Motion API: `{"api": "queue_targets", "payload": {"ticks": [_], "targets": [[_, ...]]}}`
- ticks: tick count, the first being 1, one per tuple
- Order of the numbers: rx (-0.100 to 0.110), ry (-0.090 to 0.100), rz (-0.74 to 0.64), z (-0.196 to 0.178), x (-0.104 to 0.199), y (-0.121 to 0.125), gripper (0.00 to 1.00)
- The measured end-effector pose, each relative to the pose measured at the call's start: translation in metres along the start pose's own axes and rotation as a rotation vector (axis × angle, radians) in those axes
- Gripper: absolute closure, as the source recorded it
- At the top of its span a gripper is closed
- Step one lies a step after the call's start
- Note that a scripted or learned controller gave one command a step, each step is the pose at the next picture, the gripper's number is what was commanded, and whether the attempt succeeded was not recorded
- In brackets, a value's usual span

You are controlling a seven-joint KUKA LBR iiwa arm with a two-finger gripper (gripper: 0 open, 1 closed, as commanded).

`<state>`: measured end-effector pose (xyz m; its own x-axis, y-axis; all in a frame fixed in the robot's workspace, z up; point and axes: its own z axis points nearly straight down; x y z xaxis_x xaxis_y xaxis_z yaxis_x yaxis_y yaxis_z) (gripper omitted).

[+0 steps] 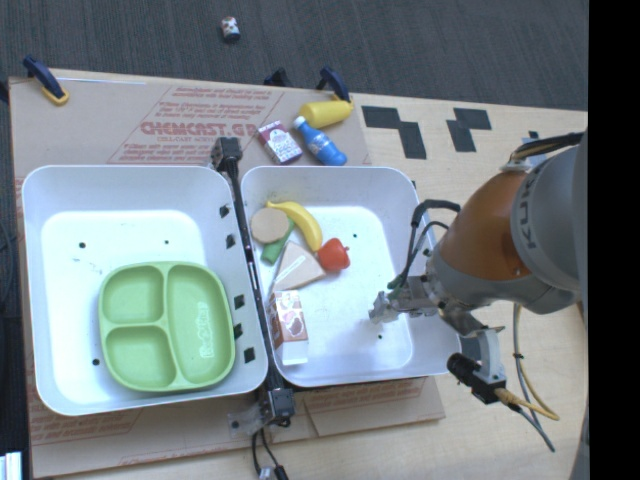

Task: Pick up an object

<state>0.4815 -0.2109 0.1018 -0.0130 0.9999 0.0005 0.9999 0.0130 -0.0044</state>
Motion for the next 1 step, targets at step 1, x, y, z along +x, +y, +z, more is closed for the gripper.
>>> {"api": "queue_targets", "payload": {"ticks": [1], "targets": [[-0.006, -0.002, 0.008, -0.1254, -0.0006, -0.0046, 1.00]]}}
